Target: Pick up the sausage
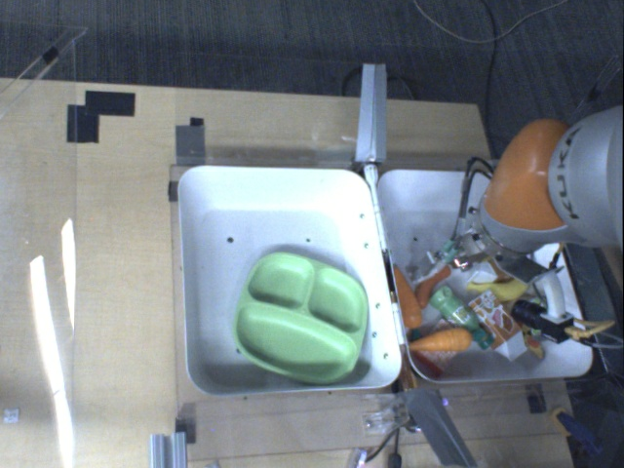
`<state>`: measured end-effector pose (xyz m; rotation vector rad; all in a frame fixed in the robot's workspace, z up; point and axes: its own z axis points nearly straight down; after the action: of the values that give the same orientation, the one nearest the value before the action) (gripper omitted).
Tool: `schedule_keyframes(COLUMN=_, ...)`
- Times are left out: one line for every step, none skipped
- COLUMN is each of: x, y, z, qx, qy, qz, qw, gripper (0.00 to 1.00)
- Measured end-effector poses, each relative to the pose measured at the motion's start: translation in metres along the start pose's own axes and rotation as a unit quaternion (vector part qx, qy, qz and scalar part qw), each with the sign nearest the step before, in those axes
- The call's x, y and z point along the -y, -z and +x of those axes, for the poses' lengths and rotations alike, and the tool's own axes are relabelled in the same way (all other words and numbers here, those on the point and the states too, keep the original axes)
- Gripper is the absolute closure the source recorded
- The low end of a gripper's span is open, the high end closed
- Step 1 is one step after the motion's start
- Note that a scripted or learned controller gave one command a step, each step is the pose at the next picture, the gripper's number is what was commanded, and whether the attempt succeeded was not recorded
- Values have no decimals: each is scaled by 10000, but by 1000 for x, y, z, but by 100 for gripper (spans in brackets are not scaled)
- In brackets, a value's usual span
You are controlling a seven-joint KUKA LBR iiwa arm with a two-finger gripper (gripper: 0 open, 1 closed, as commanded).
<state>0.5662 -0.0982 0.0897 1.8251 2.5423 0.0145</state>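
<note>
Glossy green three-compartment plastic plate (302,315) sits in left smooth white bin (210,222); grey-orange arm's gripper (468,252) over cluttered right bin (414,203), claw state unclear.

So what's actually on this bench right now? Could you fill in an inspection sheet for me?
Surface: pale wooden bench bearing two white bins side by side, left bin and right bin.
Job's things: sausage, cannot tell it apart in the right bin's pile.
Clutter: green divided plate turned face down in the left bin; carrot, banana, green bottle and a printed packet heaped in the right bin.
Grippers: gripper low over the right bin's pile, under the orange band; fingers too hidden to judge.
Cables: black cable looping on the floor behind the bench.
Surroundings: dark carpet; black tape marks on the bench.
</note>
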Motion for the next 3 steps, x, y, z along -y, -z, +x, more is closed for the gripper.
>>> schedule_keyframes(x=-3, y=12, z=0, qx=5, qy=-2, qz=-34, qw=10000, gripper=100)
schedule_keyframes(x=-3, y=12, z=0, qx=4, qy=-3, qz=-33, qw=10000, gripper=0)
schedule_keyframes(x=32, y=0, z=-22, qx=0, qy=172, qz=7, qw=9999, gripper=0)
